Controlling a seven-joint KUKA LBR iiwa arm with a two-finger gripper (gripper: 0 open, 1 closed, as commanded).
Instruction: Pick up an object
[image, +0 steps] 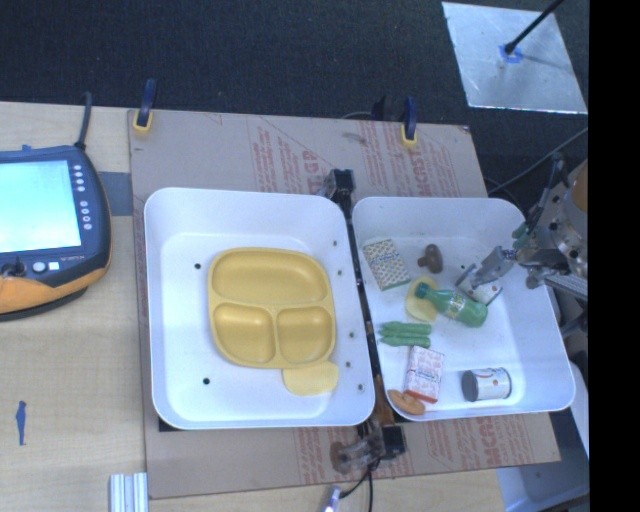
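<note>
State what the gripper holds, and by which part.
Cannot be told: the gripper is low in the right bin, right beside the green bottle, but no grasp is visible.

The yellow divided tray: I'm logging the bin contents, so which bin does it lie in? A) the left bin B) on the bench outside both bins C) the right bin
A: the yellow divided tray lies flat inside the left bin, while the right bin holds small items such as the green bottle.
</note>
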